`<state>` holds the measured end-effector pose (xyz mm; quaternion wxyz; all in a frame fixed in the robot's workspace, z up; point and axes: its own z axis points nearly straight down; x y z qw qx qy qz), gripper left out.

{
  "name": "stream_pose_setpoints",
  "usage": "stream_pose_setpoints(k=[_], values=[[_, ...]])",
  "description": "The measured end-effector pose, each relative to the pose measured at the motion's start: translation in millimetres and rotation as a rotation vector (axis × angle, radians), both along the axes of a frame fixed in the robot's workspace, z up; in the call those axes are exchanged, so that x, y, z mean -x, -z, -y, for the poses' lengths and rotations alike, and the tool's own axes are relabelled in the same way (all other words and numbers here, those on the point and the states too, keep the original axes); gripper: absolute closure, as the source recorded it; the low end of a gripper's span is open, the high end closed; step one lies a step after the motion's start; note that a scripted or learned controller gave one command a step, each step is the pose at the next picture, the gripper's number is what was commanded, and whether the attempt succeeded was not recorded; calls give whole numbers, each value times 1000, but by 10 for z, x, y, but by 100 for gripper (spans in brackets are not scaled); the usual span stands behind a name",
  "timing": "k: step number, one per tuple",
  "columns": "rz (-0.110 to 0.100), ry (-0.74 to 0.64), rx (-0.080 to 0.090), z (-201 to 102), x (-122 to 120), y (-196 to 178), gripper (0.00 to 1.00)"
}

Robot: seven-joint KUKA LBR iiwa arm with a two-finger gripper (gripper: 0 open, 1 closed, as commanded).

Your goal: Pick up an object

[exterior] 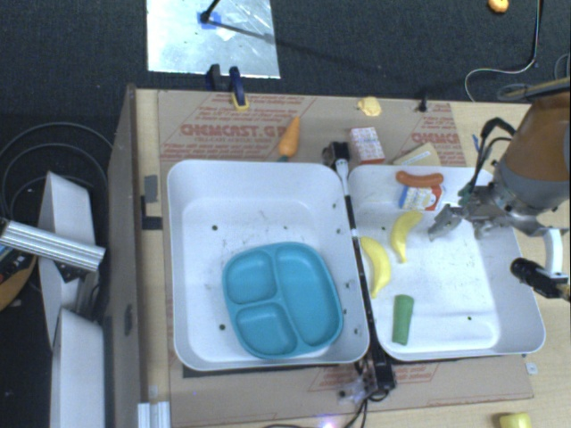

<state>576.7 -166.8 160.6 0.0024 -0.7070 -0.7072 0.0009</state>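
Observation:
The right bin point(513, 328) holds two yellow bananas, one point(406, 230) near the middle and one point(376, 264) by the left wall. A green cylinder point(402, 317) lies near the bin's front and a red sausage point(419, 178) at its back. My gripper point(464, 226) hangs over the right half of this bin, just right of the upper banana. It is open, and nothing sits between its fingers point(443, 223). A blue divided plate point(281, 300) lies in the left bin point(201, 239).
Behind the bins on the cardboard lie an orange carrot point(289, 137), a small printed box point(367, 144) and a yellow lump point(369, 106). A blue clamp point(234, 83) sits at the bench's back edge. The wall between the bins point(352, 239) runs close to the lower banana.

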Motion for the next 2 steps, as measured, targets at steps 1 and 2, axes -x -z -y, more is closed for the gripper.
stream_pose_setpoints(k=[1,2], values=[[12,-7,3,-505,-510,765,0],[6,-4,2,-489,-485,663,100]])
